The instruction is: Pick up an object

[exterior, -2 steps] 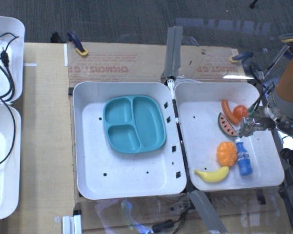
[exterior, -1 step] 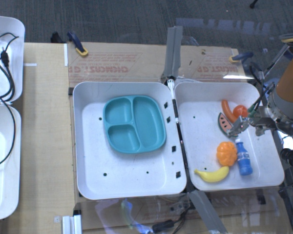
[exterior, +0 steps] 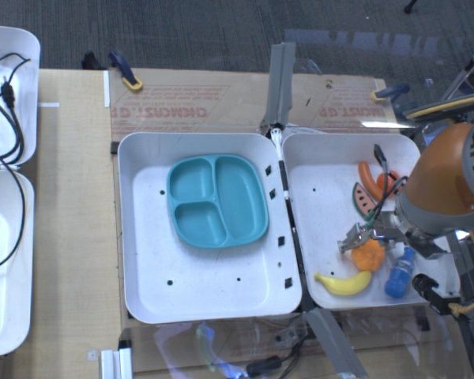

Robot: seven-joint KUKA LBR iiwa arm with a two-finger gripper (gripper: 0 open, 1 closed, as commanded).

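While the arm leans in from the right over the right bin, its end effector sits low, right at the orange toy. Metal fingers visible, but whether they are spread or closed on anything — cannot tell from this angle.

Likely target: the orange toy, lower middle of the right bin, just above the banana and just left of the blue bottle.

Handling, as a guess:
- Orange toy looks like light plastic or foam, lumpy, not fragile. Uneven surface may give grip; best taken across its widest part from above.
- Banana is smooth and curved, probably slippery at the ends; pinch across the middle.
- Bottle is lying down, rounded, likely to roll under a poor pinch.

Crowding — the three items lie close together, nearly touching, so a finger coming down beside the orange toy could nudge the banana or bottle. A watermelon slice and a red-orange piece lie further up, near the arm's wrist, with a dark tool beside them.

Left bin holds a teal divided plate, well apart from the work. The cardboard-covered surface behind carries clamps; a divider bracket stands between the bins.
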